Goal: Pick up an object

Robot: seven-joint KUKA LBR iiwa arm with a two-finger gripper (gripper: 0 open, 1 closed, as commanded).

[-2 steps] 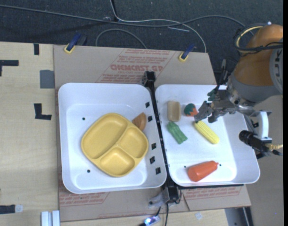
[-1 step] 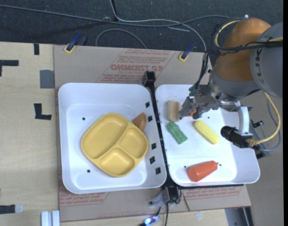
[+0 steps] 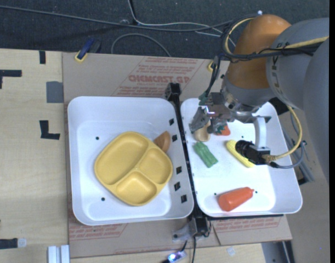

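Note:
My gripper (image 3: 209,126) hangs low over the back left part of the right bin (image 3: 285,199). Just below it lies a green stick-shaped object (image 3: 206,154). A small red-orange object (image 3: 225,130) shows right beside the gripper on its right; whether they touch I cannot tell. Further right lies a yellow object (image 3: 236,150), partly hidden by the robot's own hardware. An orange-red carrot-like object (image 3: 235,198) rests near the front of the same bin.
The left bin (image 3: 82,147) holds a yellow divided plate (image 3: 133,167) with a small brown object (image 3: 163,141) at its back right corner. A black divider (image 3: 181,147) runs between the bins. The arm's bulk covers the right bin's back right corner.

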